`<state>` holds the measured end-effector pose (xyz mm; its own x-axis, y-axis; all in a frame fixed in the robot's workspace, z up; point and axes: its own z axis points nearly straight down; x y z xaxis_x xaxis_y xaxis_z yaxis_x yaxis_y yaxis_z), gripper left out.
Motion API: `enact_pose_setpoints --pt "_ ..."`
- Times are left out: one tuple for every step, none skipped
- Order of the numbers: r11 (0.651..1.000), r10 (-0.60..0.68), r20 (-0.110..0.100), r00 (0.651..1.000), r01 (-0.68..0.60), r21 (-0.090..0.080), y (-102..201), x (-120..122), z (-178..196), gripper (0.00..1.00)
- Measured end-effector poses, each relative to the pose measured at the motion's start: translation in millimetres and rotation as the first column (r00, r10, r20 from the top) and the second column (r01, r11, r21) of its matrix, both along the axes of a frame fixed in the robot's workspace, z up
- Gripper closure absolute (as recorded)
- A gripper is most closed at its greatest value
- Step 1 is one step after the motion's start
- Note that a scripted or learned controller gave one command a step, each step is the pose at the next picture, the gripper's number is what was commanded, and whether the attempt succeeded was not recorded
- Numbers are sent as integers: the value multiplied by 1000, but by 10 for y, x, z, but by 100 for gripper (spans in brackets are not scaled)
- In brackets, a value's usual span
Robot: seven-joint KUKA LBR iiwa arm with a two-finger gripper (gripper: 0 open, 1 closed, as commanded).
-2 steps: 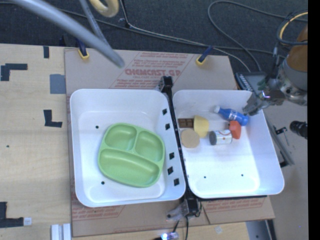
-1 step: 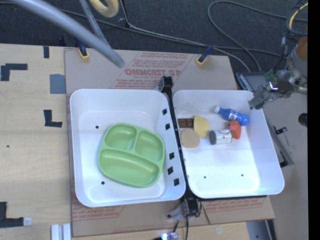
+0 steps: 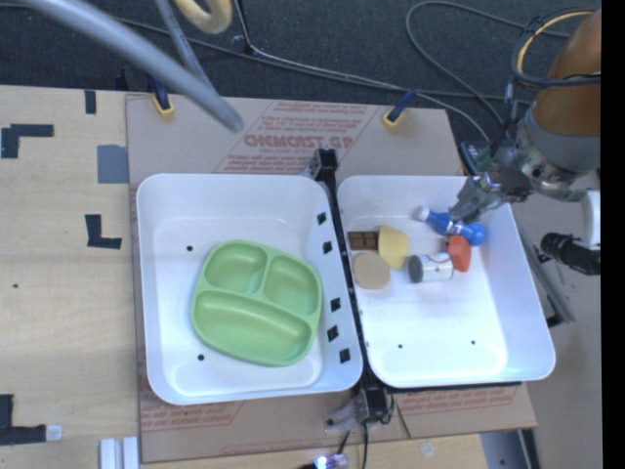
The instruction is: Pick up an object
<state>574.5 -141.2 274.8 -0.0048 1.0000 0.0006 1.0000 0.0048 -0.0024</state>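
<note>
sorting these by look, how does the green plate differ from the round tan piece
The green plate is large, divided into three compartments, and lies in the left bin. The round tan piece is small, plain and undivided, in the right bin among other small items. Both lie flat.

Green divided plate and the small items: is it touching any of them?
Apart. The camera view shows the green plate alone in the left bin, with the black divider between it and the small items.
</note>
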Motion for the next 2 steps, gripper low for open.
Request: enact_pose_setpoints --pt "1000 1 0 1000 -1 0 558 32 -167 100" --pt "1000 2 1 1000 -2 1 1121 -40 -138 100"
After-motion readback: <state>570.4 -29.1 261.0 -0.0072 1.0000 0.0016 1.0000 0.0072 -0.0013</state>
